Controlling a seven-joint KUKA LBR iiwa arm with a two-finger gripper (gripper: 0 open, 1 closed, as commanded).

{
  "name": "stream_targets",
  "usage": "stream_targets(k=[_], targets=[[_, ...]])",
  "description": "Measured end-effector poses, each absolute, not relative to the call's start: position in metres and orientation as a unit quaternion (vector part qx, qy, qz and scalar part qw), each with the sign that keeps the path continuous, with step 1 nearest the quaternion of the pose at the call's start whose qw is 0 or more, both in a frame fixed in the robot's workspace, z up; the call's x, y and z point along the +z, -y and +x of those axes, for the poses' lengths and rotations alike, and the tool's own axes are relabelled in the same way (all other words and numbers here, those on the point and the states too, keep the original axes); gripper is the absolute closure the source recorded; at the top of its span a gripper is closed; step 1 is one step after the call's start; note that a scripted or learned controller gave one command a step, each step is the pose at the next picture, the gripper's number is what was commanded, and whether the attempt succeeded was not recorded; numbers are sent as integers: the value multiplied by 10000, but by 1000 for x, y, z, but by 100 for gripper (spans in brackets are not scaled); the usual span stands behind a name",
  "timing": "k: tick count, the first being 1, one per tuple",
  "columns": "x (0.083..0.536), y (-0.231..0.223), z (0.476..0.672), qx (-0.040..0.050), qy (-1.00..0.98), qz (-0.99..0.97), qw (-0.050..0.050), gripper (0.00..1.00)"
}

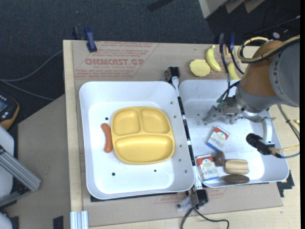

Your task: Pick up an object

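Observation:
My gripper [223,114] hangs over the upper middle of the right bin [200,92], with nothing visibly in it. Just below it lies a small white, red and blue carton [218,138], tilted and apart from the gripper. A second carton [206,167] sits at the bin's lower left corner. Beside that are a tan bread roll [237,166], a dark brown oblong piece [236,179] and a small brown bit [219,158].
The left bin [93,128] holds a yellow divided plate [142,134] with an orange sausage [107,137] to its left. On the bench behind the right bin lie a banana [214,58] and a yellow lumpy fruit [200,67]. A black cabled part [257,143] hangs off the arm.

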State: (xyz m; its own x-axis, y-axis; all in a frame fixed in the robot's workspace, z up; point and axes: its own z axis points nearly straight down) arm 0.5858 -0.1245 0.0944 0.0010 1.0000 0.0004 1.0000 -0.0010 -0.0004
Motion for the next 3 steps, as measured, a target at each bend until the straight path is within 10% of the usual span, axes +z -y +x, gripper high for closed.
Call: stream_targets(k=[1,2,3], targets=[[84,112,547,13,7066,-7076,28,0],[84,102,551,-1,7076,-7066,3,0],[95,102,552,-6,7072,-7070,-5,100]])
